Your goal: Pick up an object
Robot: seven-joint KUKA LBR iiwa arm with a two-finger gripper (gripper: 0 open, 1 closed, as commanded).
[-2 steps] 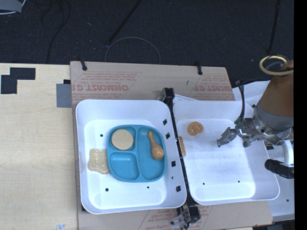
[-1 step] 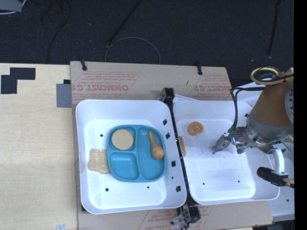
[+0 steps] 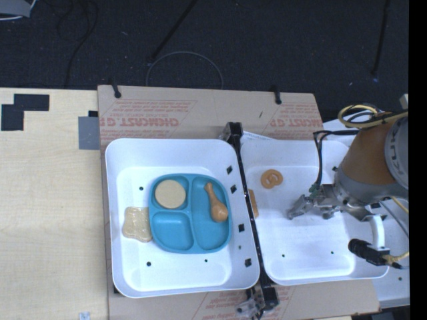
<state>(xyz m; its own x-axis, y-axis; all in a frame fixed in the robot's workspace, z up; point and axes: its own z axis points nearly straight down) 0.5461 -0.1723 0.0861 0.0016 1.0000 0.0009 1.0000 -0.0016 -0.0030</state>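
From above, the worktop carries two shallow white bins side by side on a sheet of printed cardboard. The left bin holds a blue divided tray. In the tray's upper left compartment lies a round tan disc, and in its right compartment lies a tan drumstick-shaped piece, its thin end toward the top and its thick end lower down. The tray's lower left compartment has nothing in it that can be made out. Just beside the tray's left edge, on the bin floor, rests a pale toast-like slice, touching or nearly touching the tray.

In the right bin, a small orange-brown ring-shaped piece lies near the upper left of the floor. Another small tan object sits tight against the divider between the two bins, partly hidden.

The arm comes in from the right, and the gripper is low over the right bin's floor, pointing left. It is below and to the right of the ring-shaped piece, well apart from it. Nothing is visible between the fingers, and whether they are spread or closed cannot be told at this angle.
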